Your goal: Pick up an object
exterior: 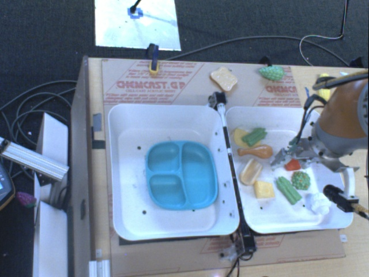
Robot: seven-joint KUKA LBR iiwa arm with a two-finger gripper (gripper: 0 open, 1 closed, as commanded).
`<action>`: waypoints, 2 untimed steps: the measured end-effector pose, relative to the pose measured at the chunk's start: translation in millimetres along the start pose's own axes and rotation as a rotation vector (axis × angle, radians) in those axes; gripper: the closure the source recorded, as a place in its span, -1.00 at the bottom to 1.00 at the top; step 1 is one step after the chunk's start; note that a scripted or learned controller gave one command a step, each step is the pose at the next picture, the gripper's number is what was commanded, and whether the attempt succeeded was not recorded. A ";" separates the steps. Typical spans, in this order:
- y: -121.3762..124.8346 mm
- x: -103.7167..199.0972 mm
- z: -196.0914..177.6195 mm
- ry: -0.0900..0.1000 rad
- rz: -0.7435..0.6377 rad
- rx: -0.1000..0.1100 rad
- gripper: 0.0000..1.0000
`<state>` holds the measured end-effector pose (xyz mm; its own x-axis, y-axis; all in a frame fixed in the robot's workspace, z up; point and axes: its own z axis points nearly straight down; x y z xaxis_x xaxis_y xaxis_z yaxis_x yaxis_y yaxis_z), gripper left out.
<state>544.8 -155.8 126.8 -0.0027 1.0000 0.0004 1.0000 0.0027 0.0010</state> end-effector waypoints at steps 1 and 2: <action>74.8 35.8 42.7 0.000 -0.001 -0.001 -1.00; 120.6 28.7 45.3 0.001 -0.003 0.016 -1.00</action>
